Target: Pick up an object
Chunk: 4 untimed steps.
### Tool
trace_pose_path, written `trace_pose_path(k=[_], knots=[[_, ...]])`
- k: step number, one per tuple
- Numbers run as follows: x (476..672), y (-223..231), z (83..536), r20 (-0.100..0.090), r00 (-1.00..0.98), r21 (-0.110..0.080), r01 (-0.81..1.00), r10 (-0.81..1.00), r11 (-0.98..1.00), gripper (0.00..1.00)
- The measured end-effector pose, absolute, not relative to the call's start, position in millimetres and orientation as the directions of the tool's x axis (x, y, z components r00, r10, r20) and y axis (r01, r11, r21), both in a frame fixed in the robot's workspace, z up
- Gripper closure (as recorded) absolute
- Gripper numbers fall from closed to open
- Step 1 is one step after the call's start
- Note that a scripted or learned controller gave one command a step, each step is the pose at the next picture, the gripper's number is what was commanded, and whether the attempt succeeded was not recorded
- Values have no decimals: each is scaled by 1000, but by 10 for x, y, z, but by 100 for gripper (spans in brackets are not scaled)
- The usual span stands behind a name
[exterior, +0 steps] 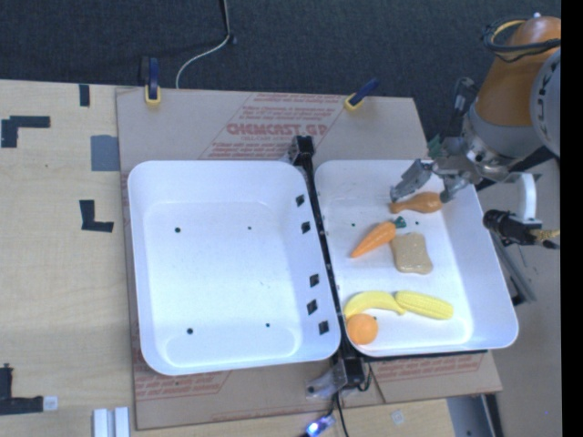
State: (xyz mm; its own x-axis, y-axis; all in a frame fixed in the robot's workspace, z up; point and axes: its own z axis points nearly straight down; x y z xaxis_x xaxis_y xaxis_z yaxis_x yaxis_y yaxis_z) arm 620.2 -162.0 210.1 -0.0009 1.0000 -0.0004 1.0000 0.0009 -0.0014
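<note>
Two white bins sat side by side; we saw every object in the right bin [483, 271]. The gripper [426, 188] hung over that bin's far part, its fingers spread apart and gripping nothing, directly over an orange-brown piece [421, 204]. Nearer lay a carrot [373, 239], a tan slab [412, 254], a banana [373, 302], a corn cob [424, 305] and an orange [363, 330].

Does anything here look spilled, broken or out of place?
Nothing stands out. The toy foods lie loose in the right bin: a carrot, a beige slice, a banana, corn and an orange. The gripper hovers over an orange-brown piece.
</note>
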Motion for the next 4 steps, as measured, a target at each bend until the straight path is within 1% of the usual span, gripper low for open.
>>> trace_pose_path(k=[1,2,3,4], knots=[[6401,-1754,1764,-2,-1,-2,1000,1000,1,0],[6697,-1639,1886,0,-3,2,1000,1000,3,0],[6686,-1643,1982,-1,-2,0,1000,1000,2,100],[6688,-1641,2079,-3,-3,-1,1000,1000,3,100]])
